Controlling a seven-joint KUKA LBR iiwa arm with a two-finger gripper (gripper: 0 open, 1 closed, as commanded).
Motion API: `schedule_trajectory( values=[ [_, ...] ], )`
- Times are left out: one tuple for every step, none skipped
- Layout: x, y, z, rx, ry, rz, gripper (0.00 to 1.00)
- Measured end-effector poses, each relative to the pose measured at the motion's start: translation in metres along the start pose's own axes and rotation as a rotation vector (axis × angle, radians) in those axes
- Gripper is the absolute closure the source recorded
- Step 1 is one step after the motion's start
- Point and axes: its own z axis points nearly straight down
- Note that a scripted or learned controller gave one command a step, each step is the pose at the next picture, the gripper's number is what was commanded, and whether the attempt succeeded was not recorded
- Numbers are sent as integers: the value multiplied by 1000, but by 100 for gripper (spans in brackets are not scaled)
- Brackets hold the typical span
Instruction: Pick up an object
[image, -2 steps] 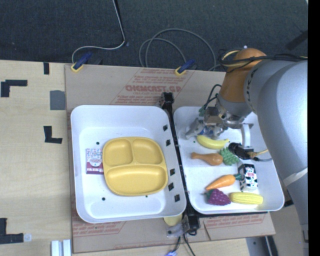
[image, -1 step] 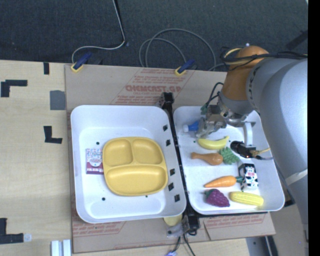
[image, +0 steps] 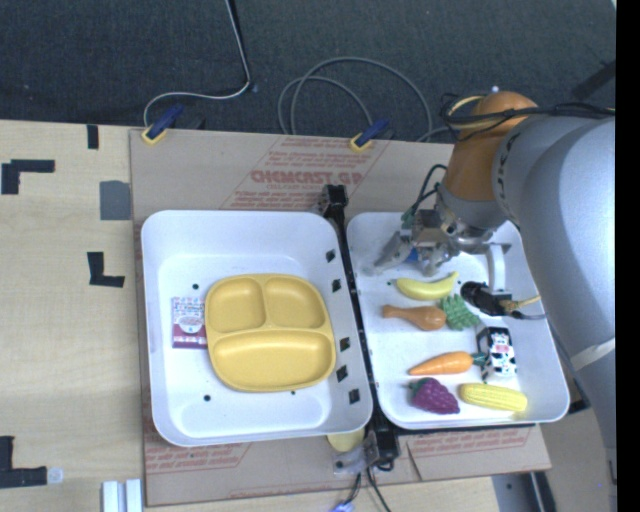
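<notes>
- Closest to the lens is the grey robot arm (image: 570, 230), reaching in from the right with its orange band above the wrist.
- At its tip, the end effector (image: 425, 250) hangs low over the back part of the right-hand shallow white bin (image: 388, 352). The view is too cluttered there to tell whether it is open or closed, and nothing can be seen held in it.
- Just in front of it lies the yellow plastic banana (image: 428, 288), the likeliest object to pick, lying crosswise and free on top.
- The step looks like the approach before a grasp. The next move calls for a short shift toward the banana, a descent, and closing across its narrow width.
- Beside the banana lie the brown toy drumstick (image: 415, 317) and the green leafy toy vegetable (image: 460, 312), close enough to be nudged by a wide grasp.
- Further forward sit the orange toy carrot (image: 442, 364), the black-and-white cow-patterned carton (image: 497, 355), the purple toy grape bunch (image: 434, 396) and the yellow toy corn cob (image: 492, 398).
- Beyond the divider, the left-hand white bin (image: 170, 260) holds the yellow divided plastic plate (image: 270, 330) and the small pink-and-white packet (image: 188, 322), both well apart from the arm.
- Both bins rest on the desk (image: 60, 300).
</notes>
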Motion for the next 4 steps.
schedule_trajectory(
  values=[
    [-8, -16, 4, -42, 2, -5, 0],
    [-9, -16, -5, -42, 0, -5, 100],
    [-8, -16, -4, -41, 1, -5, 0],
    [0, -43, 5, -46, -2, -3, 0]
  ],
)
